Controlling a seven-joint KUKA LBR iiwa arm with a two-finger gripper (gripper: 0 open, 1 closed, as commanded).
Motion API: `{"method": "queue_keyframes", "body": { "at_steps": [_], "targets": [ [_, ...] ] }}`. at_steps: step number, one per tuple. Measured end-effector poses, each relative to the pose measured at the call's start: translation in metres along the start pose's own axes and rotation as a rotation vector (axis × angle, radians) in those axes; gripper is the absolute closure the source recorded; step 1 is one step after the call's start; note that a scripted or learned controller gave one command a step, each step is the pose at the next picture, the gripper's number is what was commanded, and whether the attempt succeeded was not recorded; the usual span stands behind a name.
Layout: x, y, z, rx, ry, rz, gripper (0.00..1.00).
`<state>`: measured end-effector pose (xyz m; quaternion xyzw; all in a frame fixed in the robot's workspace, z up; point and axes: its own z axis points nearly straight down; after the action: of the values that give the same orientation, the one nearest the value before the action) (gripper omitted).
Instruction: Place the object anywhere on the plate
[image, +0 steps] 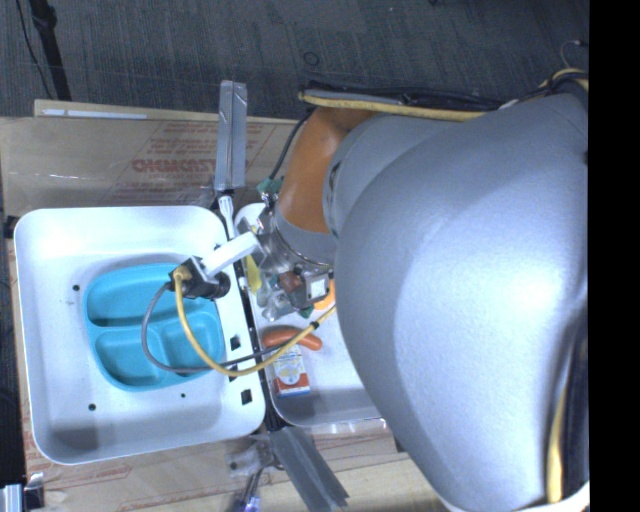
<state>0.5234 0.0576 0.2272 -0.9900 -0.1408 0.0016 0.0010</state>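
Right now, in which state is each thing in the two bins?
Blue divided plate: flat in the left bin, no object on it.
Orange elongated object: lying in the right bin, off the plate.
Small carton: lying flat beside it.

Grey arm (450, 290) covers the right bin (335, 408); blue plate (118, 300) lies open.

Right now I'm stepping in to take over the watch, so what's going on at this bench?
The grey robot arm reaches in over the right shallow white bin, with its pincer low near the seam between the two bins. A blue plastic divided plate lies in the left shallow white bin. An orange sausage-shaped item and a small printed carton lie in the right bin just below the pincer. Whether the pincer holds anything cannot be told.
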Motion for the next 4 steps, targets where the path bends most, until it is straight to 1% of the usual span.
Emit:
{"method": "queue_keyframes", "body": {
  "at_steps": [1,2,3,4],
  "targets": [
    [0.006,-0.019,-0.036,-0.001,0.001,0.075,1.0],
    [-0.025,-0.076,-0.039,-0.001,-0.001,0.06,1.0],
    [-0.048,-0.007,-0.028,0.002,-0.005,0.073,1.0],
    [-0.02,0.02,-0.037,0.002,-0.003,0.03,1.0]
  ]
}}
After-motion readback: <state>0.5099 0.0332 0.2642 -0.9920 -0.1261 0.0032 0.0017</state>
